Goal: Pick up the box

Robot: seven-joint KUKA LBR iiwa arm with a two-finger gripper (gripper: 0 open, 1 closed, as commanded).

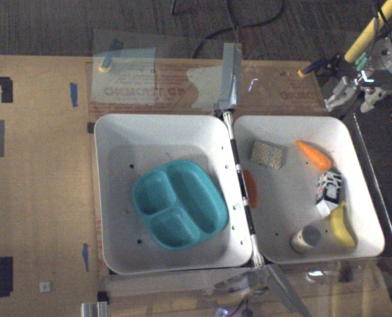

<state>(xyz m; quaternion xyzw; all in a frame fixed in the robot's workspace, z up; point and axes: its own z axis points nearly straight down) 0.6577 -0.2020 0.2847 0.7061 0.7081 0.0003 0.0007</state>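
Observation:
The box (329,189) is a small black-and-white carton lying near the right wall of the right bin (285,207). It sits between an orange carrot (313,154) and a yellow banana (342,224). My gripper (352,96) hangs beyond the right bin's far right corner, outside the rim and well away from the box. Its two pale fingers (334,94) are spread open with nothing between them.
The right bin also holds a speckled sponge (267,154), a red item (250,187) by the left wall and a grey cup (306,238) beside the banana. A teal divided plate (179,205) lies in the left bin (117,177).

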